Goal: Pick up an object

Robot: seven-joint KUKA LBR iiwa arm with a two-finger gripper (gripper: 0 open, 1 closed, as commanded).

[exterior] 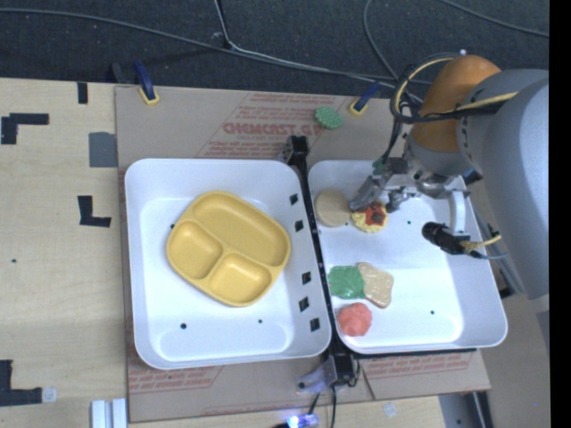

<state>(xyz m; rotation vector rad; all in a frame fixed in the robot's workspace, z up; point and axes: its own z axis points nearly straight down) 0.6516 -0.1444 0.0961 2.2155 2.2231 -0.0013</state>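
The yellow-and-red piece [369,218] lies in the right bin [446,328], near its upper left corner, just beside a round tan disc [331,209]. The gripper [373,201] is directly above this piece, with its dark fingers [364,194] reaching down to its top edge; whether they are spread or pressed onto it cannot be told from here, and no lift is evident. Judged as the step in hand: seat the fingers on either side of the piece before closing, keep clear of the tan disc, then rise straight up. A skewed approach would likely push the piece toward the bin wall. Lower in the same bin lie a green piece [345,281], a cream piece [377,284] touching it, and a red piece [355,318]. The left bin [161,328] holds a yellow divided tray [228,247]. Both bins rest on the table [53,266].
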